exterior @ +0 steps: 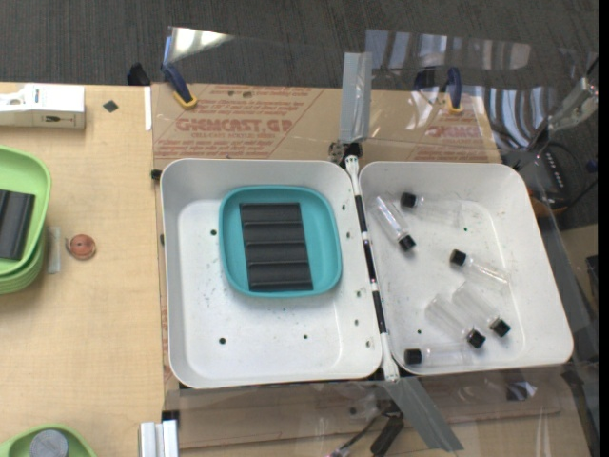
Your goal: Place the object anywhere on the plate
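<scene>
Claw state cannot be told: apart or together, nothing settles it.

Vials, clear with black caps, lie scattered in the right bin (536, 255), all well apart from the plate (231, 246). One vial (389, 219) lies near that bin's left wall, slanted, its cap toward the bin's middle. A lone cap (409, 199) shows near the far wall. Another vial (479, 268) lies near the middle, and two more (457, 317) sit toward the near right corner. A last cap (412, 356) is at the near left corner.

The plate is teal, in the left bin (176, 255), toward its far side, with a dark ribbed pad (276, 246) on it.

On the bench's left edge sits a green dish (29, 184), with a small brown disc (82, 246) just beside it.
</scene>
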